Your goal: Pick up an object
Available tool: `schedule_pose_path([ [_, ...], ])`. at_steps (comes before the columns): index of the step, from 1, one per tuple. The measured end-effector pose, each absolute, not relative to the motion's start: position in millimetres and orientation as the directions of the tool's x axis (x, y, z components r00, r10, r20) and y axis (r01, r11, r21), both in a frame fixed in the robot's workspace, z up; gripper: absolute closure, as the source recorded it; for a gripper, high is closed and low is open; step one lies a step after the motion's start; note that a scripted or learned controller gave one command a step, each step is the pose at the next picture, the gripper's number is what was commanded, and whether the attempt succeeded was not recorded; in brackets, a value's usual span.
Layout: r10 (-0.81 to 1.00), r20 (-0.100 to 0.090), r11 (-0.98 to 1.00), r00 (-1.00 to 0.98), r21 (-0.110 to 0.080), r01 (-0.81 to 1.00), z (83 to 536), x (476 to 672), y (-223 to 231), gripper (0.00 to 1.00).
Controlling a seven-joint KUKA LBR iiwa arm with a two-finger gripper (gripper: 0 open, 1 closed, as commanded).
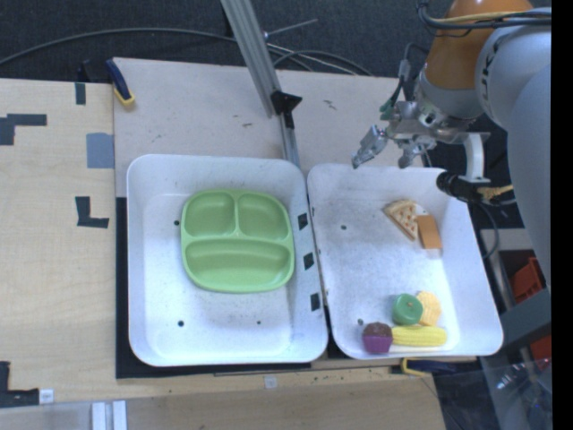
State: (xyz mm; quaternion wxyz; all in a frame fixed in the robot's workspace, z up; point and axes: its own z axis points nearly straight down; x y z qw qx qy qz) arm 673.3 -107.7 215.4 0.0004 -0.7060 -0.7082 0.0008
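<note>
My gripper (387,151) hangs over the far edge of the right bin (358,267), its two fingers spread apart with nothing between them. In that bin lie a tan wedge of toy food (403,216) beside an orange block (430,233), a short way toward the near side from the gripper. At the bin's near right corner sit a green round piece (407,308), a yellow-orange piece (431,306), a purple-topped piece (377,337) and a yellow corn cob (419,336).
The left bin (152,312) holds a green divided plate (238,241). A slanted metal pole (255,47) rises behind the bins. Cables run across the dark floor at the back. The grey arm with its orange band (474,7) fills the upper right.
</note>
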Motion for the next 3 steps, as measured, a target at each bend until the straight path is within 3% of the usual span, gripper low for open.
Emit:
schedule_pose_path([
  [1,1.0,-0.001,0.003,-0.003,-0.002,1.0,215,673.3,-108,0.0],
  [3,1.0,-0.001,0.003,-0.003,-0.009,1.0,91,668.4,-94,0.0],
])
